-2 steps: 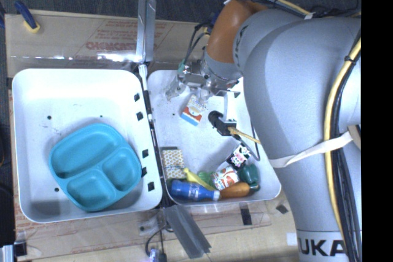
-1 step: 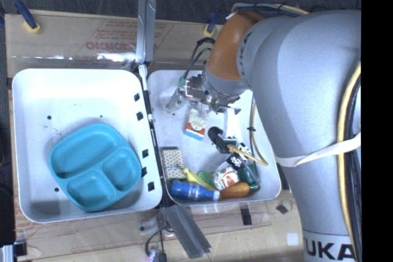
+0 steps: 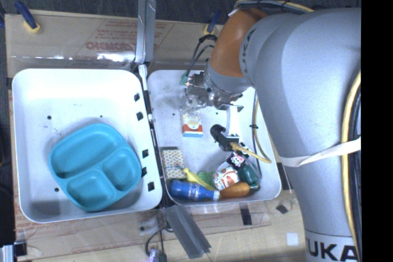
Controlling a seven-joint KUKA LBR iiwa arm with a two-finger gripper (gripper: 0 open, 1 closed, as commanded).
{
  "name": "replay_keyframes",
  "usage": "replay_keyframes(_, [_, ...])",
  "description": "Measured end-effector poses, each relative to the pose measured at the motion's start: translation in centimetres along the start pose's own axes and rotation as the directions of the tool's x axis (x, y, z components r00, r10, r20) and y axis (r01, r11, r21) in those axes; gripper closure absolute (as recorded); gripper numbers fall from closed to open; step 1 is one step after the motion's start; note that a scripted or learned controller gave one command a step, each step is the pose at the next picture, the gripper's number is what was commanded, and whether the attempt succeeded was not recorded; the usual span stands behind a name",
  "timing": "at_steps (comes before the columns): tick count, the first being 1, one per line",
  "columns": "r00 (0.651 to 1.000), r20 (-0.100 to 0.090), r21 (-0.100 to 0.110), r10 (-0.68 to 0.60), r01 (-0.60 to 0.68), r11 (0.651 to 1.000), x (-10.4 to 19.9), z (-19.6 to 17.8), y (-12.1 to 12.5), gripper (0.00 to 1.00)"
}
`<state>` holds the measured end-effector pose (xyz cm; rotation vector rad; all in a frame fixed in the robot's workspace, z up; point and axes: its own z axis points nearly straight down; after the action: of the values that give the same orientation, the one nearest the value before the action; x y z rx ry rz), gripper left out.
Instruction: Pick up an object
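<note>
The gripper hangs over the far half of the right bin, with the arm's grey bulk and orange band covering the bin's right rim behind it. Most of the clutter lies well past the jaws, toward the bin's near wall. There a blue bottle lies on its side, with a yellow piece, perhaps a banana, resting against it. Beside them are a red-and-white can, an orange-brown piece and a green one. A patterned packet lies to the near left of the jaws, apart from the heap. Directly under the jaws, on the near side, stands a small red-and-white box on bare bin floor, clear of the other things. The wrist hides the jaws' gap, so I cannot tell how far they stand open or whether they touch the box. Far to the jaws' left, the left bin holds a blue divided plate.
</note>
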<state>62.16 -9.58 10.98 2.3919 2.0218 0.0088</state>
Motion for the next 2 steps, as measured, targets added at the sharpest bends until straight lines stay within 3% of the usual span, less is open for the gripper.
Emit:
replay_keyframes(1, [0.998,-0.001,0.013,0.071,-0.071,0.997,-2.93,-11.76,-5.20,1.00])
replay_keyframes(2, [0.998,-0.002,0.014,0.071,-0.071,0.997,-2.91,-11.74,-5.21,0.00])
